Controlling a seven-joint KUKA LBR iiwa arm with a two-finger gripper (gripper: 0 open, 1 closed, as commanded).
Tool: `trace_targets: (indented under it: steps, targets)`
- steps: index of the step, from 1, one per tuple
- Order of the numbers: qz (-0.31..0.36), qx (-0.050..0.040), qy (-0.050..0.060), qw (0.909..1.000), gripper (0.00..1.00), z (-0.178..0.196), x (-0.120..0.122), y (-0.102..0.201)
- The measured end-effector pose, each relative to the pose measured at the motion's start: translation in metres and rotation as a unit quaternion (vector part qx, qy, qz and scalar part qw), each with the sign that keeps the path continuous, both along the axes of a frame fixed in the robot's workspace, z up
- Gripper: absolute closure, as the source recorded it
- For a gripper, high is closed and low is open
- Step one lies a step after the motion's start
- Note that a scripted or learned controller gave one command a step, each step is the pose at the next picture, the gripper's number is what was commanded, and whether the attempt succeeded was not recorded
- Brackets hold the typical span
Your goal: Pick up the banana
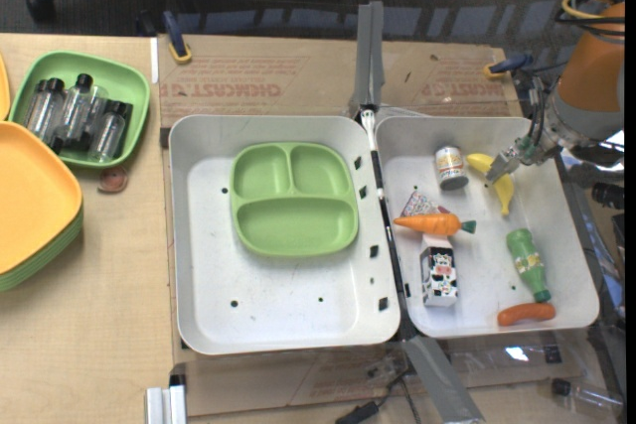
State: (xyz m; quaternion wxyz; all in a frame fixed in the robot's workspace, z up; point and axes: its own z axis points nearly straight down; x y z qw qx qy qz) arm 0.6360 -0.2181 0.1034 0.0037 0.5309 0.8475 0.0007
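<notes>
Worktop (119, 333) at the far left of the frame carries stacked orange plates (35, 213) and a small green tray of vials (79, 109). Moving right, the left bin (199, 313) holds a green divided plate (293, 199). Further right, the right bin (477, 318) holds a small can (451, 167), a carrot (432, 224), a milk carton (438, 276), a green bottle (526, 262), a sausage (527, 314), and the banana (497, 179) in its upper right part. The banana's long axis runs from upper left down to lower right. The jaws (519, 154) come in from the frame's right edge and sit at the banana's upper end, just to its right and apparently touching it; I cannot tell how they stand, nor whether the fruit lies between them. The coming move looks to hinge on closing across that curved upper end.
</notes>
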Motion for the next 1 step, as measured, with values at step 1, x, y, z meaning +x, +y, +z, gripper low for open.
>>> trace_targets:
  steps: [1]
  targets:
    - [-0.166,0.0014,0.003,0.9861,1.00,0.0434,-0.0036,0.0580]
